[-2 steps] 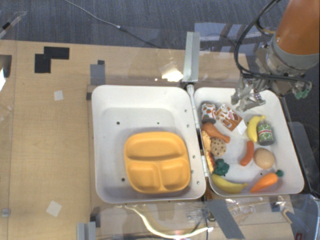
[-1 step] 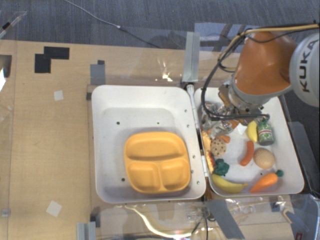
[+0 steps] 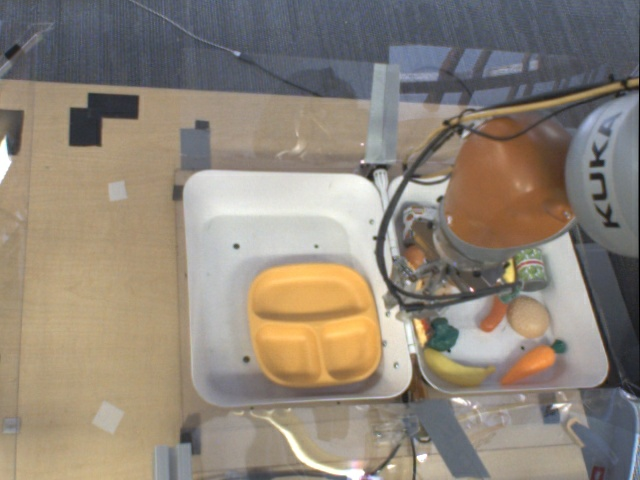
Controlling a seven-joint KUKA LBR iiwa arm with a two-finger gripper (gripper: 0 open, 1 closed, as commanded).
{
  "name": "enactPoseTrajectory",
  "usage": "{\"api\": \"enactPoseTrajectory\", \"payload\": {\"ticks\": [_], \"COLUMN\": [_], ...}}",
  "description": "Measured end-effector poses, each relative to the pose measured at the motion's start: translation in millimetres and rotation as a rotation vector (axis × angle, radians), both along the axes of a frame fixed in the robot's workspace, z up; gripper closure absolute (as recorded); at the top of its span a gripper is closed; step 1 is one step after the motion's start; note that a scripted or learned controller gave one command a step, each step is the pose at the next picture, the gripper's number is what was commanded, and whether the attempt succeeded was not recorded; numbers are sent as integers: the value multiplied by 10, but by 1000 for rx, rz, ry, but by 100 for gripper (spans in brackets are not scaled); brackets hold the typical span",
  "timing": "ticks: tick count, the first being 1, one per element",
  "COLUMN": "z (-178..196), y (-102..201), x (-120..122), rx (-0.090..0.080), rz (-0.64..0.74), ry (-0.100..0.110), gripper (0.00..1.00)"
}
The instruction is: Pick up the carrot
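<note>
The carrot (image 3: 528, 362), orange with a small green top, lies near the front right corner of the right bin (image 3: 590, 358). My gripper (image 3: 432, 274) hangs low over the left middle of that bin, mostly hidden under the arm's orange band (image 3: 505, 183) and a tangle of cables. It is well to the left of the carrot and farther back, with a beige ball between them. I see nothing in its grasp.
Around the carrot lie a yellow banana (image 3: 458, 371), a beige ball (image 3: 528, 318), a small orange-red piece (image 3: 493, 315), a dark green item (image 3: 443, 335) and a green can (image 3: 530, 268). A yellow divided plate (image 3: 313, 323) sits in the left bin (image 3: 280, 208).
</note>
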State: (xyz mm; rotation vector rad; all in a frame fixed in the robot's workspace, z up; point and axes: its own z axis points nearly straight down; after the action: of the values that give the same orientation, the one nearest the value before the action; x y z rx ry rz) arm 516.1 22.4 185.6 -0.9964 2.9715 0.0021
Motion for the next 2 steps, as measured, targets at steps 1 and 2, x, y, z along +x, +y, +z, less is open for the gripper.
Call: {"api": "enactPoseTrajectory", "payload": {"ticks": [1, 2], "z": [748, -12], "y": [-209, 197], "x": [-96, -161], "rx": [-5, -4], "rz": [270, 687], "ry": [-8, 0], "gripper": [100, 100]}}
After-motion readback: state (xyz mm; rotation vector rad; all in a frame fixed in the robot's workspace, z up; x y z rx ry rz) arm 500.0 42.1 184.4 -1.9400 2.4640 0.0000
